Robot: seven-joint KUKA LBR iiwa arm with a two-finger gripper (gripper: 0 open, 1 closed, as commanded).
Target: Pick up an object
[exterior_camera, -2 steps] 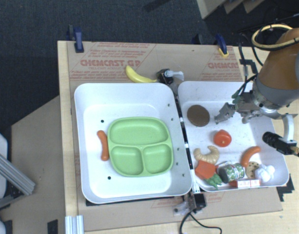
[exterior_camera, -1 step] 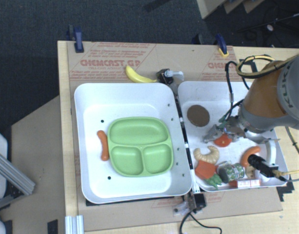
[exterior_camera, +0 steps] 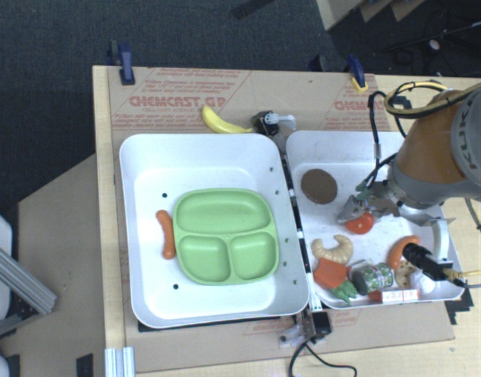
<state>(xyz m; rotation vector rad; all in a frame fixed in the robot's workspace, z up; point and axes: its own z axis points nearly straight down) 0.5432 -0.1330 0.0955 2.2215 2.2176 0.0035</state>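
My gripper (exterior_camera: 363, 210) hangs low in the right bin (exterior_camera: 303, 151), near its middle, with the arm coming in from the right. A small red round object (exterior_camera: 361, 225) lies directly beneath and touching the gripper's tip. To the upper left lies a brown disc (exterior_camera: 318, 185). Nearer the front are a pale curled pastry (exterior_camera: 335, 248), an orange-red block (exterior_camera: 329, 273), a green piece (exterior_camera: 346, 291), a small can (exterior_camera: 373, 277) and an orange curved piece (exterior_camera: 400, 249).
The left bin (exterior_camera: 138, 163) holds a green divided tray (exterior_camera: 224, 236) and an orange sausage (exterior_camera: 167, 234) to its left. A banana (exterior_camera: 224, 124) and a small black-and-white item (exterior_camera: 271, 122) lie on the bench behind the bins.
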